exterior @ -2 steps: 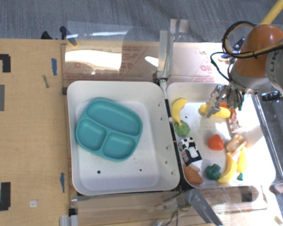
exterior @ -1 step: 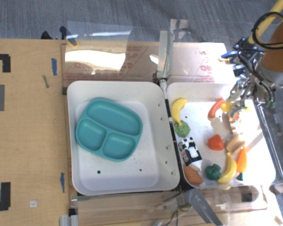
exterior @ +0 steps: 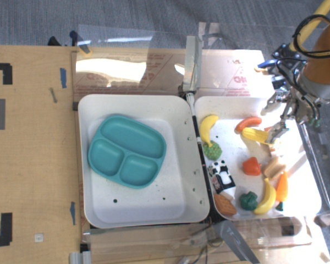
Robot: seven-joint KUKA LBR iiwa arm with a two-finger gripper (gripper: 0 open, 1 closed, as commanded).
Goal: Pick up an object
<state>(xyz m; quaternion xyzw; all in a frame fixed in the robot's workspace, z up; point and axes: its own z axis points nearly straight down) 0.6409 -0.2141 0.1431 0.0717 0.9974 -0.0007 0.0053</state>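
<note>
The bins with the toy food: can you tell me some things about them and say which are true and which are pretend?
1. A teal divided plate lies in the left bin. True.
2. The toy food is piled in the left bin. False: it lies in the right bin.
3. A yellow banana lies near the right bin's left wall, above a green broccoli piece. True.
4. The plate has a banana on it. False: its compartments hold no food.
5. The tool is over the right bin. True.
</note>
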